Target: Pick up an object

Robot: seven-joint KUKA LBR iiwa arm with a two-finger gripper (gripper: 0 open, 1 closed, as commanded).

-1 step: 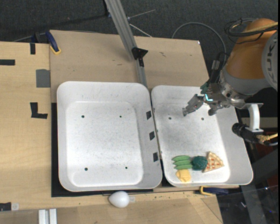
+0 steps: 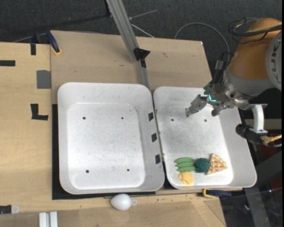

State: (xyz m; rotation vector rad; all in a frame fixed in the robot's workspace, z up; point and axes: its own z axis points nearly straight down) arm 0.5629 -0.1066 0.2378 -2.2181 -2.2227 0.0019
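Green, yellow and orange toy food (image 2: 200, 166), clustered in right bin (image 2: 236, 141)

Four small toy foods clustered at near end of right bin (image 2: 236, 141), all resting flat on its floor. Green pea pod (image 2: 183, 162) toward bin's left side. Yellow piece (image 2: 186, 177) just below pod, touching it. Dark green broccoli (image 2: 202, 164) right of pod. Pizza slice (image 2: 217, 164), orange with spots, just right of broccoli, touching it.

The bench (image 2: 109, 60) bears 2 white bins (image 2: 104, 136) and a white egg (image 2: 121, 202).
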